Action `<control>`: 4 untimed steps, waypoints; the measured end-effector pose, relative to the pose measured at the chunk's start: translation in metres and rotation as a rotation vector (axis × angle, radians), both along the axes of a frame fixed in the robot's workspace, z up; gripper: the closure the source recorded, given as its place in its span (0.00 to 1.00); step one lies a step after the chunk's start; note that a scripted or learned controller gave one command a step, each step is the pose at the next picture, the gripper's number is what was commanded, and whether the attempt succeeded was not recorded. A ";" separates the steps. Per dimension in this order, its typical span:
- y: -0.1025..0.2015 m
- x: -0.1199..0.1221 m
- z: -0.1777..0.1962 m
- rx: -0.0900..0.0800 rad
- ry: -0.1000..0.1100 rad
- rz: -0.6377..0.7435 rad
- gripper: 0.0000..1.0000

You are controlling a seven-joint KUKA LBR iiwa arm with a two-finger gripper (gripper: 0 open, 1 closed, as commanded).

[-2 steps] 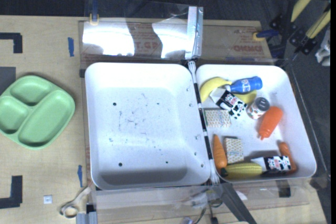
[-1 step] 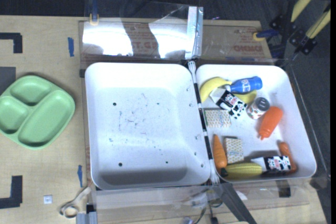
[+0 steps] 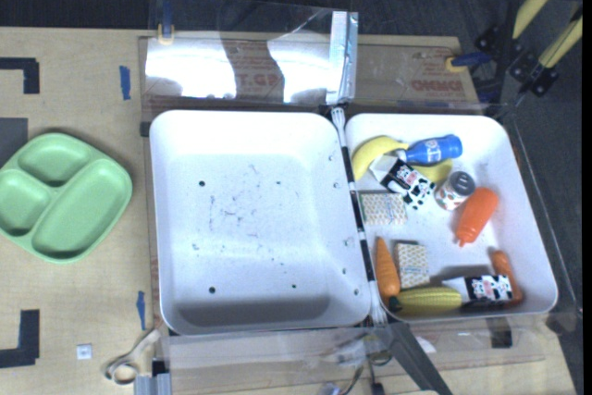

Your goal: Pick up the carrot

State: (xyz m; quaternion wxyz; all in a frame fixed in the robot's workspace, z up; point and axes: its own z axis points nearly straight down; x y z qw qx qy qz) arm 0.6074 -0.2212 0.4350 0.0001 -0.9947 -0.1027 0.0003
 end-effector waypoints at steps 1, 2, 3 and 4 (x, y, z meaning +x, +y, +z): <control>0.003 0.001 0.010 0.000 0.001 0.006 1.00; 0.006 0.003 0.020 0.000 0.002 0.011 1.00; 0.008 0.004 0.031 0.000 0.003 0.017 1.00; 0.011 0.006 0.041 0.000 0.004 0.023 1.00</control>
